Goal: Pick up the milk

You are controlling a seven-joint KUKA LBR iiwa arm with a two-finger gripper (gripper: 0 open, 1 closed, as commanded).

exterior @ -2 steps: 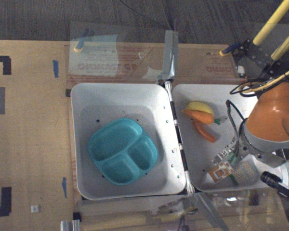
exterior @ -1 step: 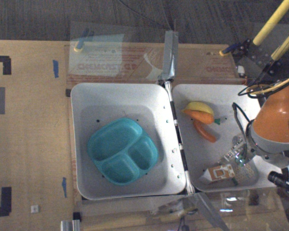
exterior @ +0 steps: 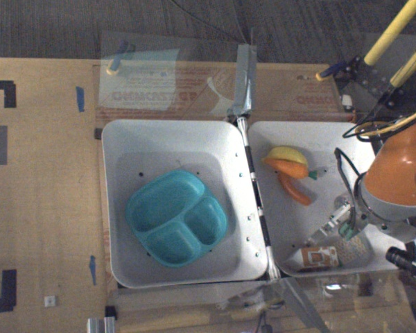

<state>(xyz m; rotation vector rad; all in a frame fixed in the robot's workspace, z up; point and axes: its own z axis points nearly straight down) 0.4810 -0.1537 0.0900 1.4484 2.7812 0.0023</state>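
Observation:
The milk (exterior: pixel 319 257) is a small white carton with a brown-orange label. It lies on its side near the front edge of the right bin (exterior: pixel 291 134). My gripper (exterior: pixel 338 225) hangs just above and to the right of the carton, close to it, below the orange band of the arm (exterior: pixel 401 173). Nothing shows between gripper and carton that tells of a hold; the carton rests on the bin floor.
In the right bin's back half lie a yellow fruit (exterior: pixel 287 155), an orange carrot (exterior: pixel 290 167) and a second orange piece (exterior: pixel 295 189). The left bin (exterior: pixel 118 144) holds a teal divided plate (exterior: pixel 177 217). A metal divider (exterior: pixel 253 186) separates the bins. Cables run along the right.

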